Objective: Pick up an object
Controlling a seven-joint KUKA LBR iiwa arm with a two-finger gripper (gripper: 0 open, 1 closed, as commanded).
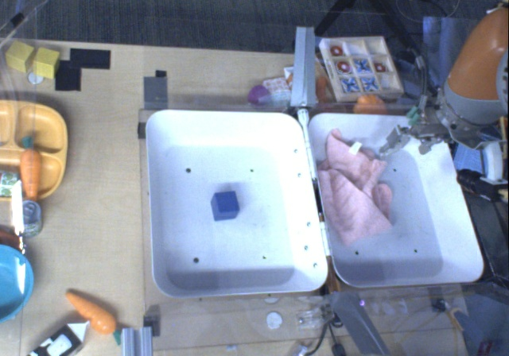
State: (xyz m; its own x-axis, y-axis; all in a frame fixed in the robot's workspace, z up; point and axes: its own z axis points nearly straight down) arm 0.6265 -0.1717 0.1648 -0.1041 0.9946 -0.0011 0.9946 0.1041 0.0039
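We see the gripper (pixel 387 145) touching one pink cloth (pixel 354 190); its opening we cannot tell. One blue cube (pixel 225 204) lies far left.

The arm (pixel 479 68) shows a bulbous orange band, glossy and rounded, above a paler grey wrist section. Below that, the gripper (pixel 395 140) is a cluster of grey and silver metal parts with dark joints, a small green spot on its body, and slim light-grey fingers.

Crumpled pink cloth (pixel 354 191) in right bin, blue cube (pixel 225 205) in left.
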